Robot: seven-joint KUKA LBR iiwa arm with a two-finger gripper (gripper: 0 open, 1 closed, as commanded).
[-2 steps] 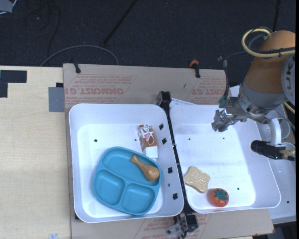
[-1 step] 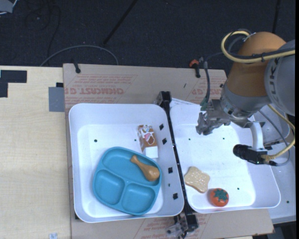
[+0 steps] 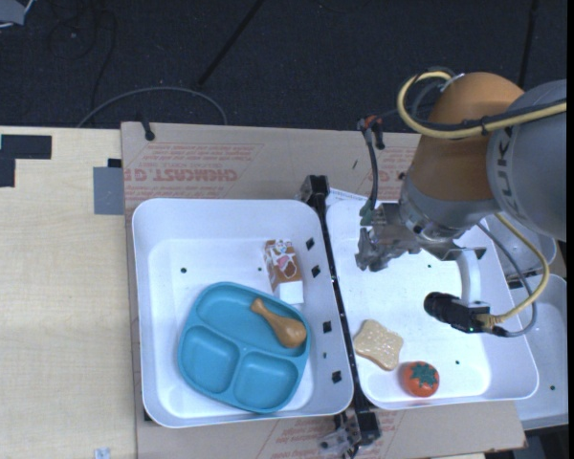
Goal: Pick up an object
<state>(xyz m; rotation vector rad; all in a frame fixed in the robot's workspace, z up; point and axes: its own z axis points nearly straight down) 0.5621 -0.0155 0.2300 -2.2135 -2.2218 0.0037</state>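
Tomato (image 3: 420, 379), toast (image 3: 379, 343) beside it, gripper (image 3: 371, 256) over same bin (image 3: 416, 299)

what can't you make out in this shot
- Camera view: the far right corner of the right bin is hidden under the arm.
- Camera view: the print on the small packet in the left bin is too small to read.
- Camera view: the gripper is dark and blurred, and the slanted angle does not show whether it touches the bin floor.
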